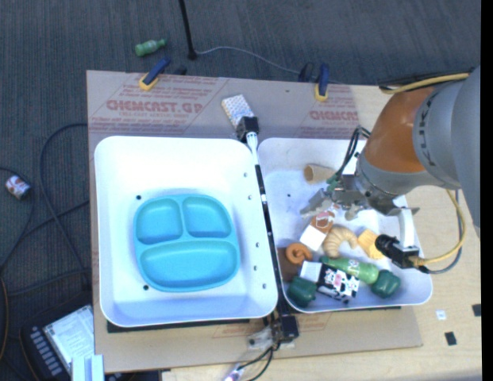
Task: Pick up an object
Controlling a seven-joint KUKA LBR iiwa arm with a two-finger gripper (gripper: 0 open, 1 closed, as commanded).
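End effector (335, 201) sits low in the right bin (282, 165), arm (413, 145) coming in from the right. Finger state cannot be told; the wrist body covers the tips. Nearest candidate object: the croissant (339, 239), just below the end effector, apparently apart from it, long axis running roughly up-down with a curl. White block (313, 235) lies just below-left, brown donut (298, 255) further that way. Tan cone (316, 171) is up-left, near. Green bottle (365, 271) and cow-print toy (338, 282) lie further below. Judgement: a short descent toward the croissant fits best. Left bin (111, 213) holds a blue divided tray (185, 240), well away to the left.
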